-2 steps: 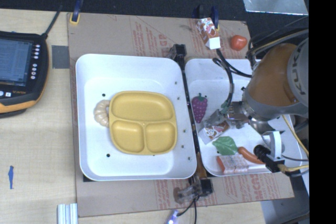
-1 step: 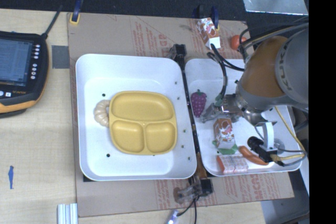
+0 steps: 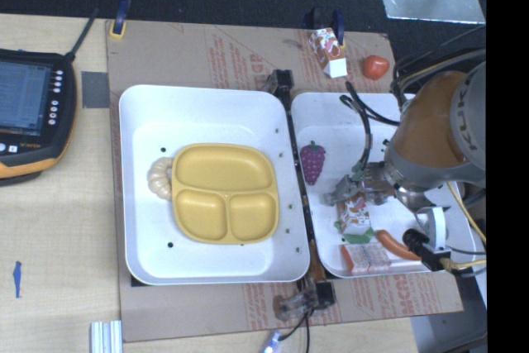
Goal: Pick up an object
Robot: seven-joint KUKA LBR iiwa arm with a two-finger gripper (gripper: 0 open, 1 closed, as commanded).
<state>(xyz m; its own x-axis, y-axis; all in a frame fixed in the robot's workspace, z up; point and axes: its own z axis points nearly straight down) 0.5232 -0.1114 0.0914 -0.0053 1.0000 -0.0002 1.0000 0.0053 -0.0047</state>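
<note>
Camera view puts your gripper (image 3: 351,193) over the red-and-white printed carton (image 3: 355,219); I cannot tell its opening. Neighbours at 5 o'clock could snag.

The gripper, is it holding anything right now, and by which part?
Cannot be told: the gripper sits low over a small carton in the right bin, but no grasp is visible.

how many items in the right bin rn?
4 visible: purple grapes at its left wall, carton mid-bin under the gripper, orange carrot and flat box near the front. The arm may hide more.
</note>
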